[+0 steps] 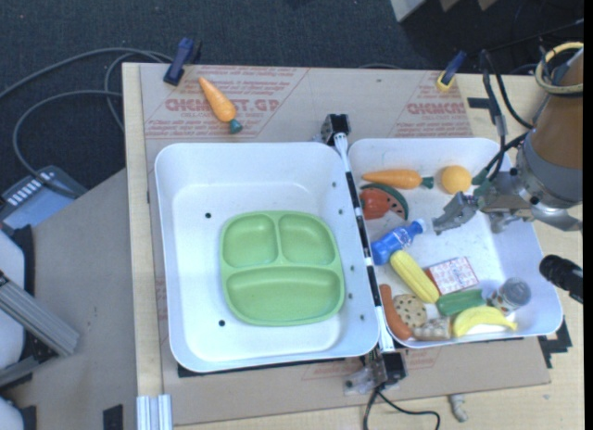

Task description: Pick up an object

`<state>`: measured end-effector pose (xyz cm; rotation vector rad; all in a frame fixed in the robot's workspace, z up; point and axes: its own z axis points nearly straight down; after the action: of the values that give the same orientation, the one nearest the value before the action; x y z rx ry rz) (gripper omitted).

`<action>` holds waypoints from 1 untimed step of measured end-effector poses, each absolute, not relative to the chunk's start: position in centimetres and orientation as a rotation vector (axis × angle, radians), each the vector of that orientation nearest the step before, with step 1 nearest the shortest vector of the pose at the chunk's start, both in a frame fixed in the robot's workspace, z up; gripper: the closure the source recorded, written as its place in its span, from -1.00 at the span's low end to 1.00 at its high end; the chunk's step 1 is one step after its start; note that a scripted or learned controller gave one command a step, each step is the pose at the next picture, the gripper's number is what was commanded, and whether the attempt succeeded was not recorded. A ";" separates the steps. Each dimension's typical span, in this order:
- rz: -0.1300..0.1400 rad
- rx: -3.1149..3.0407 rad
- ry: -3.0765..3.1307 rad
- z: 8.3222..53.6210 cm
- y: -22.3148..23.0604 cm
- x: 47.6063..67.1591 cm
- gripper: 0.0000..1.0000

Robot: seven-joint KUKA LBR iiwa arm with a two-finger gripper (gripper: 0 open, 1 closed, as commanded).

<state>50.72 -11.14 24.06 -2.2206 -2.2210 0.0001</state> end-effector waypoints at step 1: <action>0.001 -2.219 -2.220 18.4 -8.7 51.7 -1.00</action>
<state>51.65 -8.73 18.40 -2.2193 -2.2204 0.0012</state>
